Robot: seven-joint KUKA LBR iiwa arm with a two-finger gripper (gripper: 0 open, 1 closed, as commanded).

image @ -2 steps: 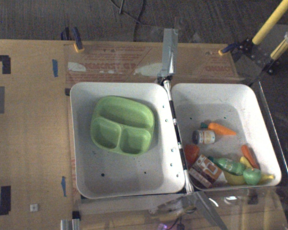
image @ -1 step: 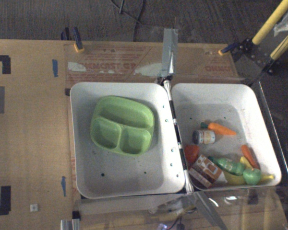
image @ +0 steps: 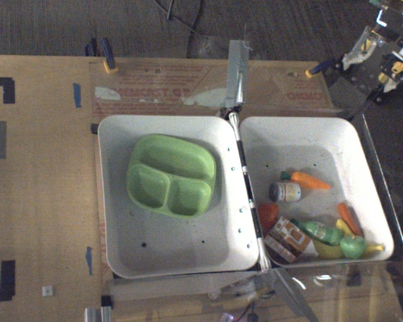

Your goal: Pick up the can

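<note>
Can (image: 285, 192) lies on side in right bin (image: 336, 134), long axis roughly left-right, just below carrot (image: 311, 180). Gripper (image: 389, 29) parked at upper right, well apart; can lies down-left of it. Gripper state: cannot tell.

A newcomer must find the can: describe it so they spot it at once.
Look in the right-hand white bin, not the one holding the green tray. The can lies on its side near the middle, just below an orange carrot. It is the only small metallic cylinder there.
</note>
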